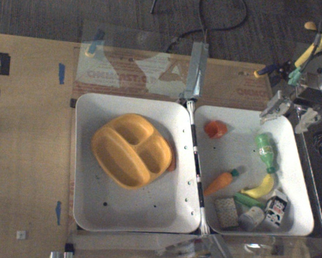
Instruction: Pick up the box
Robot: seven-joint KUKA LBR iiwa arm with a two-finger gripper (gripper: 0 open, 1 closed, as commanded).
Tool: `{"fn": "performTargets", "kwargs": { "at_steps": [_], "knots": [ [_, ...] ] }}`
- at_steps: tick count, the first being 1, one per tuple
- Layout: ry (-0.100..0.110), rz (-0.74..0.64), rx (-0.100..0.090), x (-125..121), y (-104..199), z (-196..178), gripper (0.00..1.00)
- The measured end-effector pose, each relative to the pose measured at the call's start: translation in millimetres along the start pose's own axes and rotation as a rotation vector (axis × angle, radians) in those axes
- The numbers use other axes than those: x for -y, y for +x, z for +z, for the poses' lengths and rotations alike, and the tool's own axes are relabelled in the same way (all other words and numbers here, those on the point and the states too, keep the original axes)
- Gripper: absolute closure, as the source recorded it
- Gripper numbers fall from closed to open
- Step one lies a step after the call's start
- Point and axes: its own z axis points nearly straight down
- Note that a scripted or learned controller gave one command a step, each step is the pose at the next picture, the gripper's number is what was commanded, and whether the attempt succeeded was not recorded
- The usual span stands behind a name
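Small white printed cardboard box (276,210) lies in the right white bin's (306,185) near corner; the two-finger gripper (291,113), fingers spread apart, hovers above its far edge.

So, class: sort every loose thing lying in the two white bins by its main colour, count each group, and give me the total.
Orange or red: 3, the divided plate, the carrot, the small red piece
Green: 2, the bottle, the green piece
Yellow: 1, the banana
White with print: 1, the box
Grey or tan: 2, the sponge block, the grey can
Total: 9
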Motion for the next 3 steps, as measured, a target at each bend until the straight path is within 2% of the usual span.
{"fn": "performTargets", "kwargs": {
  "at_steps": [1,2,3],
  "knots": [
    [0.002,-0.074,-0.001,22,2,141,0.0],
    [0.004,0.014,-0.001,-15,-29,210,0.0],
    [0.002,0.018,-0.001,-16,-31,200,1.0]
  ]
}}
